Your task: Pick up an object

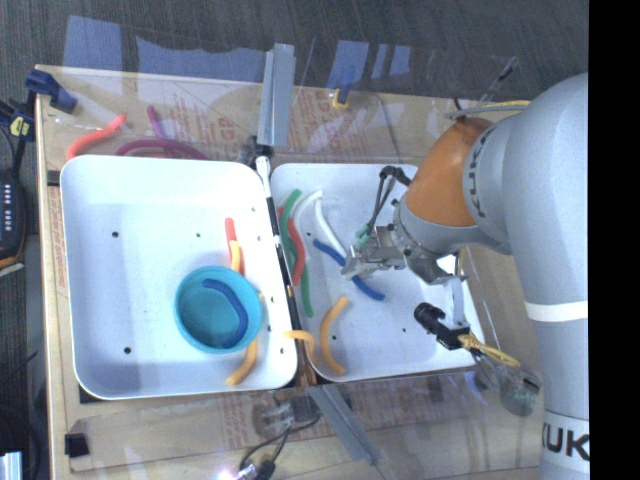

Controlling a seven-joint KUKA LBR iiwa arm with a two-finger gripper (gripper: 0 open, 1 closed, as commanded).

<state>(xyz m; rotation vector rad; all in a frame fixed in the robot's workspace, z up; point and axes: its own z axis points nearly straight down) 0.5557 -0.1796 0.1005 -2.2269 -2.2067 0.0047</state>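
One blue strip (366, 290) lying diagonally.

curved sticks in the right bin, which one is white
The white curved stick near the right bin's top left corner, beside the green stick; the others there are green, red, blue or orange.

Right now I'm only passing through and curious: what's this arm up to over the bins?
A grey KUKA arm reaches in from the right and has its gripper low in the right bin, among loose curved strips: blue, red, green, white and orange. Whether it grips anything is unclear. The left bin holds a blue bowl and more strips.
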